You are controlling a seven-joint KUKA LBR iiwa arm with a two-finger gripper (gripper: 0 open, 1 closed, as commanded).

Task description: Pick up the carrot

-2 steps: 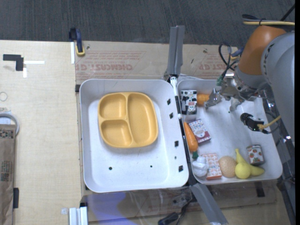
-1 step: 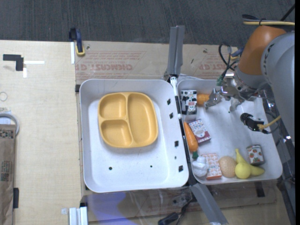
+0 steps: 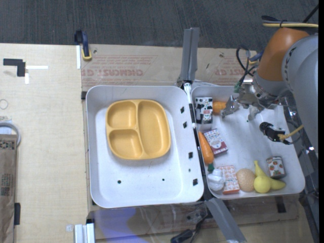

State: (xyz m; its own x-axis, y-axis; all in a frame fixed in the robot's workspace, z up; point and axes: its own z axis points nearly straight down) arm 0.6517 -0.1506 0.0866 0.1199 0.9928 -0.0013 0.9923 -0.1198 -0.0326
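While the gripper (image 3: 242,107) hangs at the right bin's (image 3: 291,158) back, fingers apart and empty, your carrot (image 3: 205,147) lies along the left wall, forward-left of it, long axis roughly front-to-back.

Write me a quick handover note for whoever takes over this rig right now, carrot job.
Hand: hovering over the back of the right bin, nothing seen between its fingers; open or shut can't be told from this angle.
Carrot: lying along the right bin's left wall, below the black-and-white carton and beside the red-and-white packet.
Yellow divided plate sits in the left bin.
Done: nothing yet; carrot not grasped.
Left: move the hand toward the left wall, come down over the carrot, close, lift.
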